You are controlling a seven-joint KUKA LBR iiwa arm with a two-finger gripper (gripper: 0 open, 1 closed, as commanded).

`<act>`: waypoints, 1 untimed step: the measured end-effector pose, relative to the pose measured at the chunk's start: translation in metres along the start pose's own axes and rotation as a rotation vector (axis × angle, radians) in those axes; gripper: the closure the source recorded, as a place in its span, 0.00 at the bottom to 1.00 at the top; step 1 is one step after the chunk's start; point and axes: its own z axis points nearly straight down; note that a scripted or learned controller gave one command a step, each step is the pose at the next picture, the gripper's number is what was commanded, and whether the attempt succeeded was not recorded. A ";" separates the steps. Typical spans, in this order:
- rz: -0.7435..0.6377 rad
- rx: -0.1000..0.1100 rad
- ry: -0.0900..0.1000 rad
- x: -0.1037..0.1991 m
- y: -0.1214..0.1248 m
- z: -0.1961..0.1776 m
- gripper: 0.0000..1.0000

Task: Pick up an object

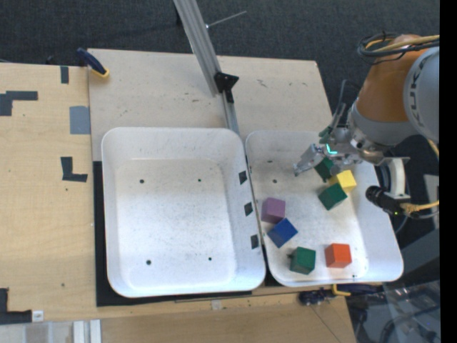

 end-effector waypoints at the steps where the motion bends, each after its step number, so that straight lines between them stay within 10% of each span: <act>1: -0.001 -0.003 -0.001 0.000 0.001 -0.002 0.00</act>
